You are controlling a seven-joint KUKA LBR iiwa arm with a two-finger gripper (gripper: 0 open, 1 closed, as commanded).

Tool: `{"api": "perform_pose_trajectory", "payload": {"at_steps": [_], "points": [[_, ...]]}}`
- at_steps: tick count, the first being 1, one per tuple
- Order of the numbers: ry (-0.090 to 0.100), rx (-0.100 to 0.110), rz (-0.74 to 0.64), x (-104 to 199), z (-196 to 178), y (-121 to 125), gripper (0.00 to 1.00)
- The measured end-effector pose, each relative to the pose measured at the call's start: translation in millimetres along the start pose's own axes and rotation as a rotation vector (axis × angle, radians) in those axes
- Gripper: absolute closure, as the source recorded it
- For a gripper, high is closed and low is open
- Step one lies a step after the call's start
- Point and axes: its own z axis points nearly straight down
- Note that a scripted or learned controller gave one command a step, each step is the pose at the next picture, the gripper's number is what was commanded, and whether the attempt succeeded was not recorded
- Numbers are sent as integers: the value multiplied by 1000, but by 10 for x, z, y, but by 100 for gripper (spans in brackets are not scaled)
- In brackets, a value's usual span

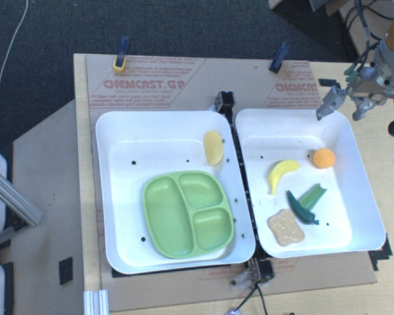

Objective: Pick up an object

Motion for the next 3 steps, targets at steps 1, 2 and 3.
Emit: {"api": "perform_pose_trajectory", "payload": {"at_steps": [1, 2, 3], "points": [[-3, -14, -3, 9, -88, 22, 0], [-1, -10, -4, 57, 506, -36, 0], [-1, -8, -4, 100, 1140, -21, 0]]}}
